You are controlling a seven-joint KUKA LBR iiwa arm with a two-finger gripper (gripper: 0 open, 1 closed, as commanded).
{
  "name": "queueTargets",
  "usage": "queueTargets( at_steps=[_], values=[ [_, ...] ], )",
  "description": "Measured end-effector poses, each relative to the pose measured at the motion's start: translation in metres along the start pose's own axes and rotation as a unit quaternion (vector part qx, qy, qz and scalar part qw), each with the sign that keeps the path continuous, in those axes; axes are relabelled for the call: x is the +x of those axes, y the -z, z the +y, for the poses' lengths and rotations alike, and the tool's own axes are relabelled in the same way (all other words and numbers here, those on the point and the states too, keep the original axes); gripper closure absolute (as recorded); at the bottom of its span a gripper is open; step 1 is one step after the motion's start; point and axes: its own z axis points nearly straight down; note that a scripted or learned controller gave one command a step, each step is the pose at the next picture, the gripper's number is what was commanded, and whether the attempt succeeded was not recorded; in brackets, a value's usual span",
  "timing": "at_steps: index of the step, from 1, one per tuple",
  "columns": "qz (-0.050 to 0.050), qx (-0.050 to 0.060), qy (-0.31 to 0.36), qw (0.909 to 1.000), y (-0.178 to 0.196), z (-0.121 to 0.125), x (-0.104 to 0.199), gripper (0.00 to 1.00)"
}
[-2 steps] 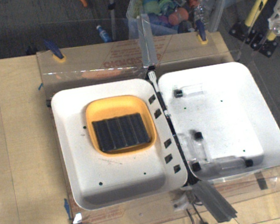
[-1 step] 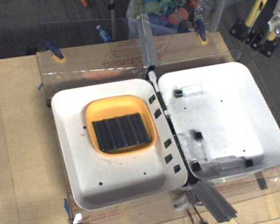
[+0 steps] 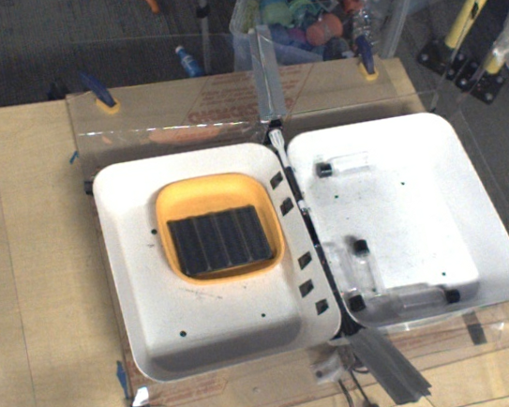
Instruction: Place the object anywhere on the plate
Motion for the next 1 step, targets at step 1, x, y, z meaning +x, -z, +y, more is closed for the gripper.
queueTargets(
  at_steps=[1],
  values=[
    [0.000,-0.001,0.195,0.9807,-0.0002,0.0001,0.0000,1.00]
  ],
)
